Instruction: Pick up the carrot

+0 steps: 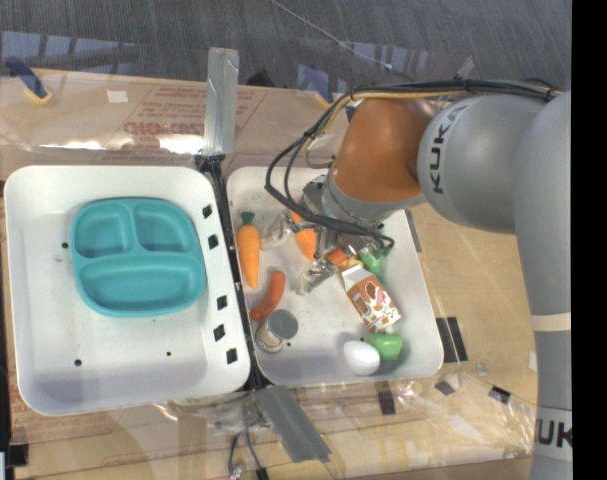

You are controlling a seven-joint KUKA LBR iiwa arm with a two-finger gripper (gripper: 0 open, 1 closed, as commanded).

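On the grey arm point(503, 168), "KUKA", carrot point(248, 253) in right bin point(423, 353)

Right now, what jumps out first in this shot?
The grey and orange arm reaching in from the right over the right bin. Below it lies a clutter of toy food, with the carrot by that bin's left wall. The left bin holds a teal divided plate.

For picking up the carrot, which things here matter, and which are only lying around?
For the job:
- carrot
- gripper
- right bin

Lying about:
- teal divided plate
- left bin
- sausage
- small carton
- white egg
- tin can
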